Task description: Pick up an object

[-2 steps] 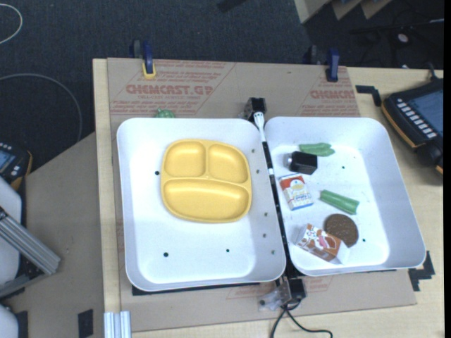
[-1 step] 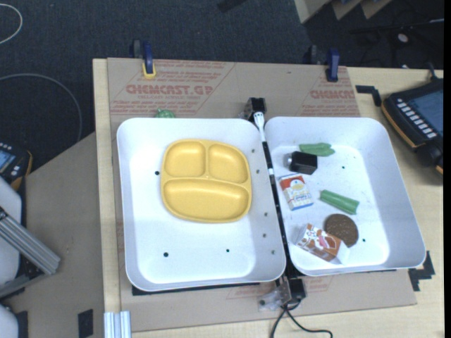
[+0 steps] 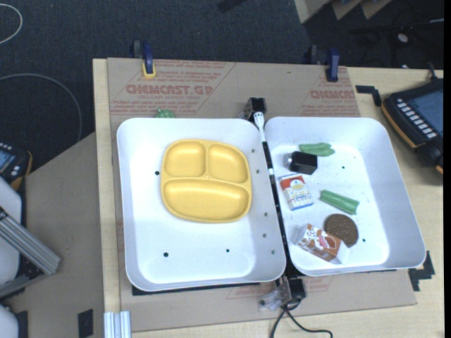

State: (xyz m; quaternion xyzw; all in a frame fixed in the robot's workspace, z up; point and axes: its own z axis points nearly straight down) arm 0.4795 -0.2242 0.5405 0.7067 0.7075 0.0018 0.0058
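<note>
A yellow divided plate (image 3: 206, 180) is seen in the left bin (image 3: 141, 252). In the right bin (image 3: 394, 189) are found two green pieces (image 3: 316, 148) (image 3: 340, 201), a black block (image 3: 303, 163), a small red-and-white carton (image 3: 296, 191), a brown disc (image 3: 341, 229) and a snack packet (image 3: 318, 242) touching the disc. The gripper's state cannot be told.

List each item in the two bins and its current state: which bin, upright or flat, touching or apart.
Yellow divided plate: flat, right way up, left bin, compartments bare.
Black block: right bin, lying apart.
Upper green piece: right bin, lying flat, just above the black block.
Lower green piece: right bin, flat, apart.
Small red-and-white carton: right bin, flat.
Brown disc: right bin, flat.
Snack packet: right bin, flat, against the brown disc.
</note>
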